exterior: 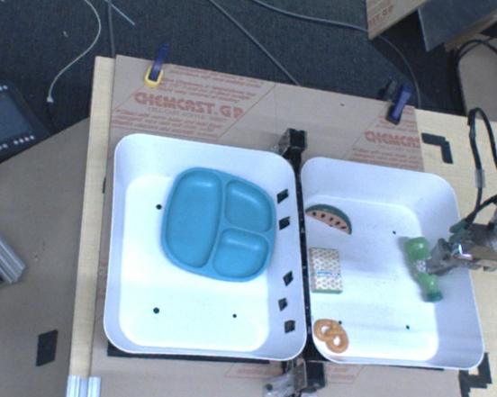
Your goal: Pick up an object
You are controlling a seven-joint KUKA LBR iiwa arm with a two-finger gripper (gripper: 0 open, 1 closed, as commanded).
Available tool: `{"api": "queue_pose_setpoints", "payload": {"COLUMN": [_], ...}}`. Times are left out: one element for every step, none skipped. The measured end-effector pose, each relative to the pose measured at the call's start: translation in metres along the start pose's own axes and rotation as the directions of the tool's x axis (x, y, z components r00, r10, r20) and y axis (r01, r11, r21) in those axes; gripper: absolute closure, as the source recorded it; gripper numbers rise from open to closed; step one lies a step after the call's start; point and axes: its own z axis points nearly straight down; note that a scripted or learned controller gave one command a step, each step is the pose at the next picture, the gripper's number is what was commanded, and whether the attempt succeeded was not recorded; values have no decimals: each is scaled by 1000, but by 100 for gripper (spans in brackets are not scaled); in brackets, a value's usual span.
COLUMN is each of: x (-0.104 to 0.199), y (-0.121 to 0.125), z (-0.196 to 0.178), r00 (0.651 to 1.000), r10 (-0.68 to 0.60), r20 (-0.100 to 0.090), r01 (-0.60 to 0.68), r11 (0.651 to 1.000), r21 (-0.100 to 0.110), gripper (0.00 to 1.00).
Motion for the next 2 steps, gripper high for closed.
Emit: {"api": "queue_pose_setpoints", "payload": {"x": [0, 52], "y": [2, 5], "z": [-43, -48], "r00": [1000, 1000], "r10": [0, -4], "r20": [0, -5], "r01": [0, 4], "r11": [1000, 1000], "r21": [1, 7], "gripper": [100, 100]}}
